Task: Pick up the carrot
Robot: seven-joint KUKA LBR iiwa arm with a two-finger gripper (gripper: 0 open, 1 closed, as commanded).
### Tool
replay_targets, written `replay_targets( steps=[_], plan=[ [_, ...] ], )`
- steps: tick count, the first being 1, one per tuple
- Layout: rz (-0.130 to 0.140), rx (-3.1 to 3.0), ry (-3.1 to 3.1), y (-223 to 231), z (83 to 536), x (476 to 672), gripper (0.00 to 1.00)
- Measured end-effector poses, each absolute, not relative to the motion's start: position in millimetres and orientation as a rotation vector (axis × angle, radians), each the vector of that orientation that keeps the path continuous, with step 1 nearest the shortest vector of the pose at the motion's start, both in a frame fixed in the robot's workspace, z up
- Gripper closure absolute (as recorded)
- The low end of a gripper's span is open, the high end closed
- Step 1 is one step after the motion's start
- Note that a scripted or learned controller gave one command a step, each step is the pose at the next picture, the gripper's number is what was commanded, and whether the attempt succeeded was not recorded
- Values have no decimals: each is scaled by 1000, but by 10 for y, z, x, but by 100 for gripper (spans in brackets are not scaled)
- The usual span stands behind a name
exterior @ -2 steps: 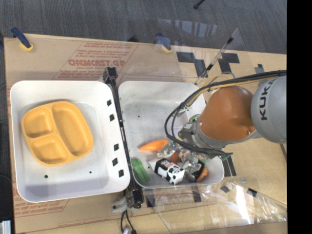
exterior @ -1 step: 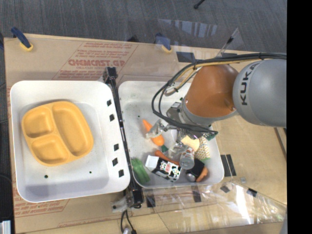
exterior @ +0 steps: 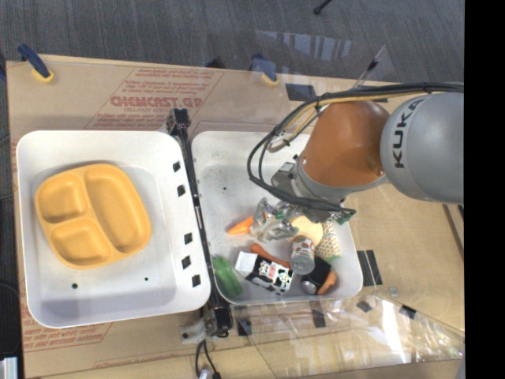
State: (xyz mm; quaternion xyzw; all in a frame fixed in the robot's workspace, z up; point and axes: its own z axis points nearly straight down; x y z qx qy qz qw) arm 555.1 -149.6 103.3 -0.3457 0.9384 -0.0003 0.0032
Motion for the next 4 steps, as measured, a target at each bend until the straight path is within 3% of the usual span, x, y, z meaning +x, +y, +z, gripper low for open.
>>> replay_targets(
  steps=[1,2,3,4],
  plan=[
    [-1,-1083,2942,-1496,1031,5550,0],
    [-30,-862,2980,-1187,1025,5043,0],
    [1,-515,3095,-1042,928,5652,0],
    [0,-525,3091,-1026,1035,5666,100]
  ],
)
